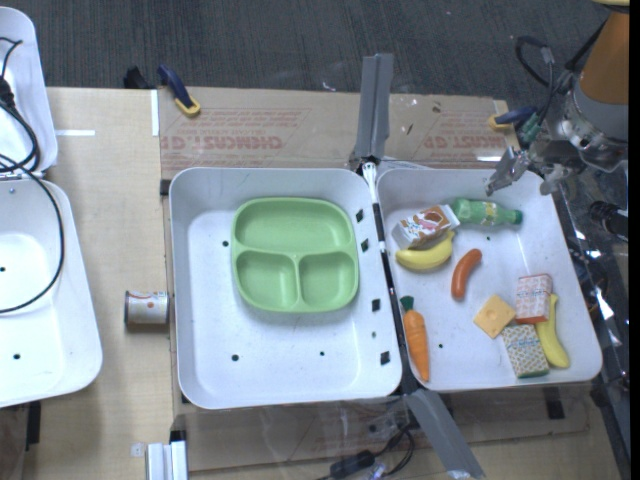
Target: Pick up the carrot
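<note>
An orange carrot with a green top lies in the right bin, close to its left wall and near the front. My gripper hangs over the back right part of that bin, just above a green bottle and far from the carrot. Its thin fingers point down and to the left with nothing between them that I can see.
The right bin also holds a snack packet, a banana, a sausage, a cheese wedge, a yellow corn-like piece and patterned blocks. A green divided plate sits in the left bin.
</note>
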You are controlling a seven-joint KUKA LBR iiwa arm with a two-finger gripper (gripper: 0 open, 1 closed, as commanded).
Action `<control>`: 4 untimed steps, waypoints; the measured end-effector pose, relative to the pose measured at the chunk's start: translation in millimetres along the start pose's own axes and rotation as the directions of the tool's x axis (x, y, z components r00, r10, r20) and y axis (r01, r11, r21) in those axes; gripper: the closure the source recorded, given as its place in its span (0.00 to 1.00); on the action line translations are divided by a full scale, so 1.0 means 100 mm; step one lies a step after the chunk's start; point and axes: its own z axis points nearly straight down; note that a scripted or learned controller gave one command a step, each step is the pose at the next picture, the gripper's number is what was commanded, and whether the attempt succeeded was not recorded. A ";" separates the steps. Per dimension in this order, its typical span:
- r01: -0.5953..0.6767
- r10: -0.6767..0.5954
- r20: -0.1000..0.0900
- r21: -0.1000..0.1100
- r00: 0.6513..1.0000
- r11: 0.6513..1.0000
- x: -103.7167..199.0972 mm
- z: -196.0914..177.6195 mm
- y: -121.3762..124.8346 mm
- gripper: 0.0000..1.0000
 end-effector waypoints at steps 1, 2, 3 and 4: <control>0.502 -0.502 0.000 -0.002 0.865 0.865 0.04 0.45 -0.71 0.00; 0.771 -0.771 0.001 -0.003 0.637 0.637 0.03 0.48 -1.49 0.00; 0.904 -0.904 0.001 -0.003 0.428 0.428 0.69 1.52 -1.50 0.00; 0.968 -0.968 0.004 -0.003 0.250 0.250 0.66 1.51 -1.02 0.00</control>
